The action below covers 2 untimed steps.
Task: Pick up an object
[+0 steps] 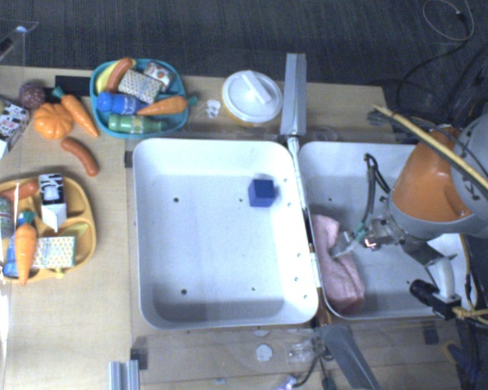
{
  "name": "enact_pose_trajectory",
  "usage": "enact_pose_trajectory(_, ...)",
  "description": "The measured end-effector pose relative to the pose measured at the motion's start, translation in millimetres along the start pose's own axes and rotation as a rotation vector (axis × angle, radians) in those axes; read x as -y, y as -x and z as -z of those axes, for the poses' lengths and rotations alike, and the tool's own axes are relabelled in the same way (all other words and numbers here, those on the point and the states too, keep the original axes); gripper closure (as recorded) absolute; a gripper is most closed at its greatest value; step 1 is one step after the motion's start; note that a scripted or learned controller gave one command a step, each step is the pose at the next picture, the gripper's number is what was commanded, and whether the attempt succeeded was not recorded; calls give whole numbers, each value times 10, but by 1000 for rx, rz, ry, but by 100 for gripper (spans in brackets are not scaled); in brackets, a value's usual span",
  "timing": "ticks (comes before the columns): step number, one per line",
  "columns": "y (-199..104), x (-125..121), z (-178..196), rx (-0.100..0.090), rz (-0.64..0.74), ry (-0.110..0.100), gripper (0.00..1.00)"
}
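Note:
A small blue cube (pixel 262 192) lies in the left white bin (pixel 187 299), toward its upper right. A pink, soft-looking object (pixel 339 270) lies along the left wall of the right bin (pixel 341 157). My gripper (pixel 347 246) is low in the right bin, its tip at the upper part of the pink object and touching or nearly touching it. The wrist and its orange band (pixel 426 192) hang over the right side of that bin and hide part of its floor.
A metal divider (pixel 293 96) runs between the bins at the back. Beyond the bins stand a white lidded container (pixel 252 96) and a blue bowl of toy food (pixel 138 97). At the left are loose toy vegetables (pixel 65 120) and a yellow tray (pixel 81 218). Cables (pixel 438 136) run at the right.

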<state>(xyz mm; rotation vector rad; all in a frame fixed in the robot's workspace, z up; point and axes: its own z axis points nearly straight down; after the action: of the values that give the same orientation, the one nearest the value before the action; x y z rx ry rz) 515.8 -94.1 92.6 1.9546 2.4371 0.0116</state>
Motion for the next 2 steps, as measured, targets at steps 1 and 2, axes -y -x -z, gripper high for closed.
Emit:
enact_pose_trajectory(1, -304, -108, 924, -8, -83, -13, 0)
enact_pose_trajectory(2, -56, 56, 29, -5, -105, 4, 0)
